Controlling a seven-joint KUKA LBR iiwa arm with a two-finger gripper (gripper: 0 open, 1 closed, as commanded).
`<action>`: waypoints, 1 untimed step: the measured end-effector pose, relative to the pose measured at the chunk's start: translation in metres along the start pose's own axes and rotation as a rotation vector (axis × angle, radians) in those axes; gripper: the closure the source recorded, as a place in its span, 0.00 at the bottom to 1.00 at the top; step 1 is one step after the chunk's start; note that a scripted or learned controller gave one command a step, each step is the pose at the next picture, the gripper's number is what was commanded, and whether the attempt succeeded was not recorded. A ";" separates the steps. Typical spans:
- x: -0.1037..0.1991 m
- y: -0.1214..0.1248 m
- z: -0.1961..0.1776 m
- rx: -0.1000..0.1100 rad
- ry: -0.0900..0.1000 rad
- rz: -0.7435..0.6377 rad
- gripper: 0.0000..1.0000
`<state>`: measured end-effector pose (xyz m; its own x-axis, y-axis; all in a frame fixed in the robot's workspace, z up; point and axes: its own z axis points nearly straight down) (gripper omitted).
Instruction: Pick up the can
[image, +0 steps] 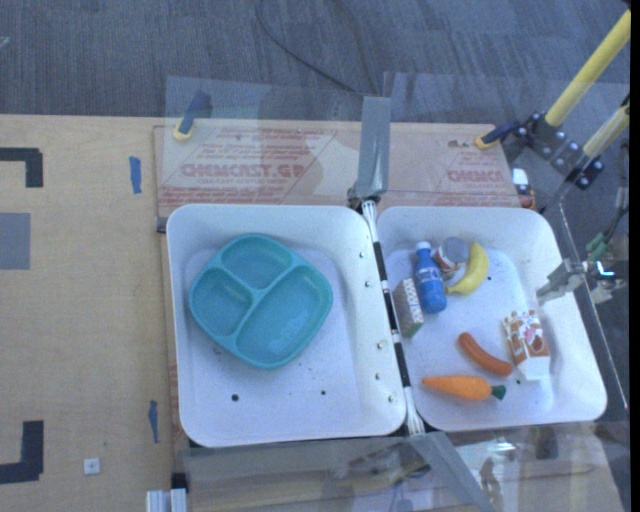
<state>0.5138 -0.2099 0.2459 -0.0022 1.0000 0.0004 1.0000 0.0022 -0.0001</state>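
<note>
Can (455, 249) first: it sits in the right-hand bin (575, 395), well apart from the gripper (572, 281) and off toward the middle divider from it, a little further up the view. Just its grey round top shows, wedged between the blue bottle (430, 279) and the banana (470, 268), which both appear to touch it or nearly so.

The gripper hangs over the outer rim of that bin. The view is too blurred there for you to tell whether it is spread or pressed together, so confirm a full opening before you descend.

My judgement is that the step in hand is the approach, and nothing is held yet. Carry the gripper across above the juice carton (525, 343) and sausage (484, 353), which lie nearer to it and lower in the view, keeping high enough to clear them. Centre over the grey top, then turn the wrist so the closing line runs along the gap, not across bottle and banana. Otherwise you probably pinch a neighbour or knock the can over. Come straight down, close, and lift slowly.
</note>
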 end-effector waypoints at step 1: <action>-0.002 0.000 -0.010 -0.003 -0.001 0.002 1.00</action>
<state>0.5142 -0.2115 0.2562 -0.0002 1.0000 -0.0009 1.0000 0.0002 0.0029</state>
